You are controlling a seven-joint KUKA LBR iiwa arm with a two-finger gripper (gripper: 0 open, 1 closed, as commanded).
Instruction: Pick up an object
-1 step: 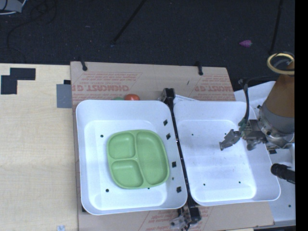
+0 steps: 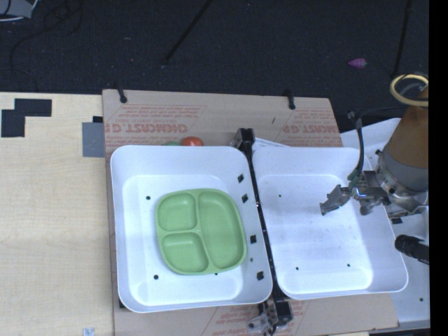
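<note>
Over right white bin [image 2: 392,275] | gripper [image 2: 334,203] hangs low, jaws' state cannot be told | green three-compartment plastic plate [image 2: 201,231] lies in left white bin [image 2: 129,187] | rim is best pinched, flat centre avoided

Your tool [image 2: 334,203] hangs over the right bin [image 2: 318,285], whose floor lies open. In the left bin [image 2: 133,187], 1 green divided plate [image 2: 201,231] covers the centre; bare margin remains along its walls.
</note>
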